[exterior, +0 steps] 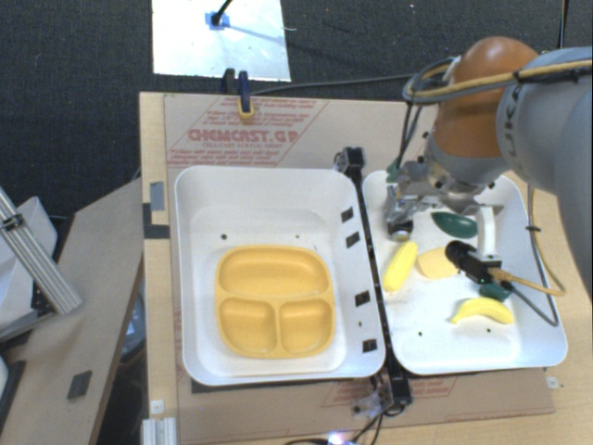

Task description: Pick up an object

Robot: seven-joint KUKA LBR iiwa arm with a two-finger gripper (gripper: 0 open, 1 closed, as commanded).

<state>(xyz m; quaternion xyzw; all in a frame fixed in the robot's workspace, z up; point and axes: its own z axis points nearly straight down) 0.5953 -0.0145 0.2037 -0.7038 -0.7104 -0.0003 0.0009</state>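
Arm (547, 109) cut off at right edge, green utensil (456, 222) partly hidden under the wrist, hand (400, 221) fingers unclear

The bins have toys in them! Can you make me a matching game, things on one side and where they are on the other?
Things:
1. Tray
2. Corn
3. Banana
4. Hand

Places:
A. right bin, near the front edge
B. just above the corn
C. left bin
D. right bin, beside the divider

Pairs: 1-C, 2-D, 3-A, 4-B
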